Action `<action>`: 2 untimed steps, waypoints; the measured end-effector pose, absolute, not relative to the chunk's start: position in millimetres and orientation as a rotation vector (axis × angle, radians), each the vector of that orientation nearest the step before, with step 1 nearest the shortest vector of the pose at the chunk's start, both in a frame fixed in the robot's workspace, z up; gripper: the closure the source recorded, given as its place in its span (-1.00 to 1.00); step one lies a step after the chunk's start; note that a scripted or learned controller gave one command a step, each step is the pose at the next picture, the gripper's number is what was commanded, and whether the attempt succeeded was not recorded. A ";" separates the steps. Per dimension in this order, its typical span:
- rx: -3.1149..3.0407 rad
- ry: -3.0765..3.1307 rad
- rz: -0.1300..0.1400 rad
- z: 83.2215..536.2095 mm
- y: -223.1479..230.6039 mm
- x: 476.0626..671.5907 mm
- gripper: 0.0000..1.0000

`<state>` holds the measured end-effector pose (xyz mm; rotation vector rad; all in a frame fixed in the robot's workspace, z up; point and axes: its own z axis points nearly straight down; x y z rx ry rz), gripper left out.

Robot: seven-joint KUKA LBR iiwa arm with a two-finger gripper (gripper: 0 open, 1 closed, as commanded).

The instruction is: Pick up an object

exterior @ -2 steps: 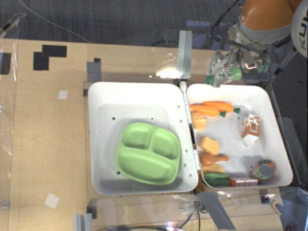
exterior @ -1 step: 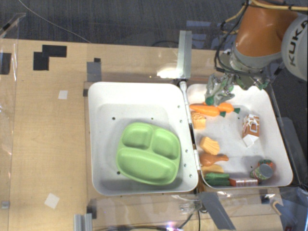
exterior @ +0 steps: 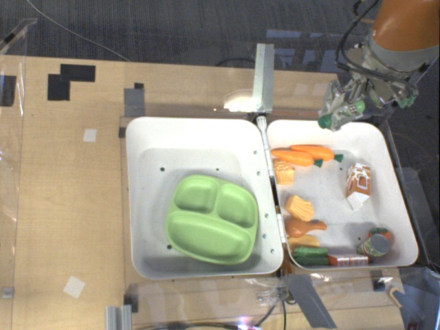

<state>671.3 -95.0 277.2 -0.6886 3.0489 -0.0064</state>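
Even, bright overhead lighting. Glare spot on the table [exterior: 237,103] at upper centre. Soft shadow beside the green tray [exterior: 213,218]. Focus moderately soft; frame corners darker.

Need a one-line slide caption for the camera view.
Gripper above the far rim of the right white bin of toy food; green sectioned plastic plate lies in the left white bin.

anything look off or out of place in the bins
Mostly tidy. The small milk carton in the right bin lies tipped on its side, and the green divided plate sits skewed in the left bin.
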 end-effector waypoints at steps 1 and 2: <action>-1.024 2.958 -0.006 293.7 -147.0 670.5 1.00; -1.270 2.873 0.004 176.5 -206.9 641.9 1.00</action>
